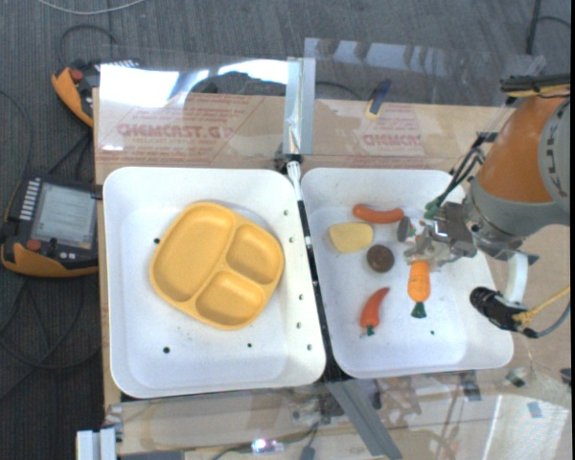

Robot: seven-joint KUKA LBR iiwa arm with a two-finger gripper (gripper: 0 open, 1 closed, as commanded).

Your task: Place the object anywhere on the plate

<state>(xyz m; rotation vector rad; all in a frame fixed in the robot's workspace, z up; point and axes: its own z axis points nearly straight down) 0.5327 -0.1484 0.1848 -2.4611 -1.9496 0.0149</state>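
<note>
White bins [125,353] side by side, arm [527,175] over right bin [460,348], near carrot [419,284]

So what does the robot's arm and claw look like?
The arm is fat and rounded, grey with a big orange band above the wrist. Its claw is small, made of grey metal parts. Thin dark cables run along the wrist.

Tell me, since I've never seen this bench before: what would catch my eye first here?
Probably the yellow divided plate, lying alone in the left bin. Next, the cluster of toy foods in the right bin: a sausage, a pale yellow piece, a brown disc, a red pepper and a carrot. The gripper hangs just above the carrot, reaching in from the right.
</note>
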